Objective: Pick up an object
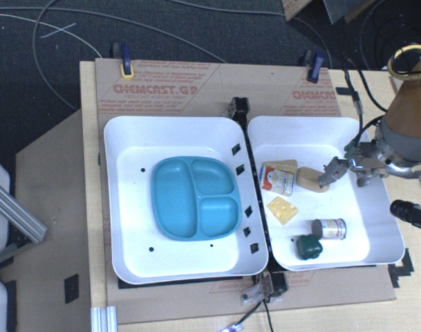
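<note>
Two shallow white plastic bins sit side by side on a brown cardboard-covered bench. The left bin (120, 185) holds a light-blue plastic divided plate (195, 197) with three compartments, lying flat near the bin's middle. The right bin (376, 241) holds several small things: a tan box-like packet with a red and white label (279, 176) at the far left of the bin, a beige rounded lump (311, 179) just to the right of it, a pale yellow wedge shaped like cheese (282, 209) nearer and slightly left, a small cylindrical can with a white label (330, 229) lying on its side nearer still, and a dark green rounded object (309, 247) just beside the can at the bin's near edge. The grey arm reaches in from the right, and its two-finger gripper (332, 173) hangs over the far part of the right bin, its tip at the right end of the beige lump. Whether the fingers are spread or closed cannot be told from this view, nor whether they touch the lump.
</note>
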`<state>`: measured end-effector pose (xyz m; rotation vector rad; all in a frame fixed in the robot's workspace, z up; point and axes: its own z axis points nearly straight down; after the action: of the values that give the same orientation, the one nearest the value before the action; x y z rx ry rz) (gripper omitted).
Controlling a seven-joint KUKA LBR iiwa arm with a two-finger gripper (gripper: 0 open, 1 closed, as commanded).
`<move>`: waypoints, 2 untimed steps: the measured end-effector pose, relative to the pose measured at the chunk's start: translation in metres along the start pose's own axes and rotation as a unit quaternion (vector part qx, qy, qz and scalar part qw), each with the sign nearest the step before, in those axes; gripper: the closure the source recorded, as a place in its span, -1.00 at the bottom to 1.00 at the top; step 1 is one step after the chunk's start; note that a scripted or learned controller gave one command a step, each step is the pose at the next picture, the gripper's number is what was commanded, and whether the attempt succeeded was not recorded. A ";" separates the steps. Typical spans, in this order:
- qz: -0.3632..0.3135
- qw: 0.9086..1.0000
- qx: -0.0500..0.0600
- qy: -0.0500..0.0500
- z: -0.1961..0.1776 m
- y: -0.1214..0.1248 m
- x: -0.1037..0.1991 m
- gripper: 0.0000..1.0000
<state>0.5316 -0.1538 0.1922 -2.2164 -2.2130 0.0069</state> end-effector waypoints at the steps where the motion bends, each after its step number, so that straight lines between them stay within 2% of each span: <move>1: -0.001 1.000 -0.004 -0.001 -0.004 0.002 0.000 -1.00; 2: -0.001 1.000 -0.002 0.000 0.040 0.007 -0.001 -1.00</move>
<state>0.5378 -0.1547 0.1526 -2.2175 -2.2168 0.0036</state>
